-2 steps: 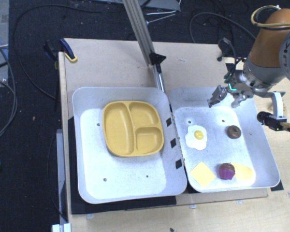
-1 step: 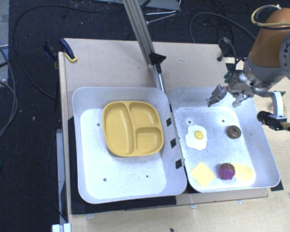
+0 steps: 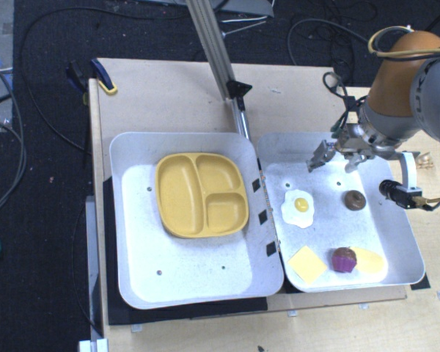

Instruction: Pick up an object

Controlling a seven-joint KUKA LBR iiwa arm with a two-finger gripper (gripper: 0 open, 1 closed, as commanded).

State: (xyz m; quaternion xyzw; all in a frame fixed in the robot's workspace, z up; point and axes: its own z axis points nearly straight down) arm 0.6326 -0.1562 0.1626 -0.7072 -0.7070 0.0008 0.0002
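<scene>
While the gripper [image 3: 336,158] hangs over the far end of the right bin [image 3: 403,229], its fingers look spread apart with nothing between them. This reads as the approach step: no object is chosen or touched yet. Nearest it lie a small brown round piece [image 3: 354,200] and a toy fried egg [image 3: 298,209], each apart from the fingertips. Next, the arm needs to settle above one item and descend with the fingers straddling it. Along the near edge sit one yellow cheese slice [image 3: 307,263], one purple ball [image 3: 343,259] and one pale yellow piece [image 3: 369,261] touching it. Five items in all. Beyond, the left bin [image 3: 132,255] holds one yellow divided plate [image 3: 202,194].
</scene>
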